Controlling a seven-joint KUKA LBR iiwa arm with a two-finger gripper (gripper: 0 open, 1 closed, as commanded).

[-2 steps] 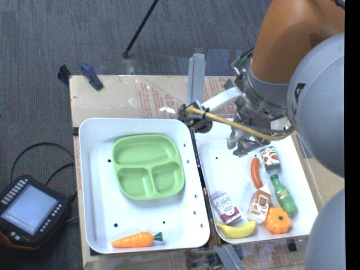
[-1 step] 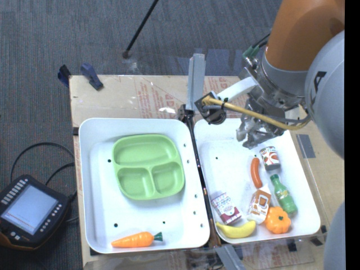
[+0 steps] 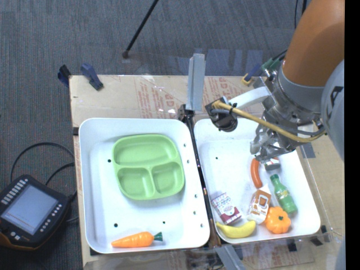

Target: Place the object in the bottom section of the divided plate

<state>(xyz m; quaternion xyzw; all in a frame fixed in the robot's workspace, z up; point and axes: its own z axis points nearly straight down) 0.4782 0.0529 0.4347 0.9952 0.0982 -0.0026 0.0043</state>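
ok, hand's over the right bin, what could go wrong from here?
1. The hand hangs right above the hot dog, with the green bottle and juice carton close by; a grasp could nudge or catch a neighbour.
2. The divided plate sits at an angle in the left bin, so a drop may land in the wrong section.

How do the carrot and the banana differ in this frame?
The carrot is orange with a green tip; the banana is yellow. The carrot lies in the left bin, alone near its front edge; the banana lies in the right bin, crowded against a small carton and an orange pumpkin. The carrot is straight, the banana curved. Both are toy foods lying flat near the front.
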